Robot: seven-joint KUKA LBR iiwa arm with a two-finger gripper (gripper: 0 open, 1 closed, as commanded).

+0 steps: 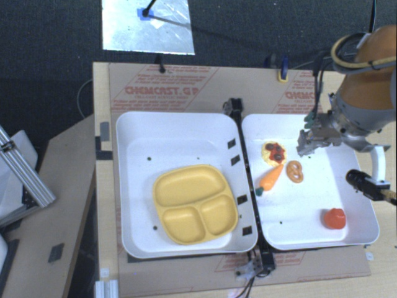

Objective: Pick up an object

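The gripper (305, 146) hovers in approach, finger state impossible to tell; next it must descend onto the pretzel (294, 171) just below.

The scene is evenly and fairly brightly lit from above, with soft, faint shadows. The two shallow white plastic bins (186, 129) reflect the light strongly and look nearly washed out, with little surface detail. A square sheet of shiny silver foil (147, 18) at the top shows mottled glare. The dark speckled floor (43, 36) around the bench stays dim and grainy. Focus is moderate overall; small items look soft, and the grey and orange robot arm (366, 85) at the right is slightly blurred.
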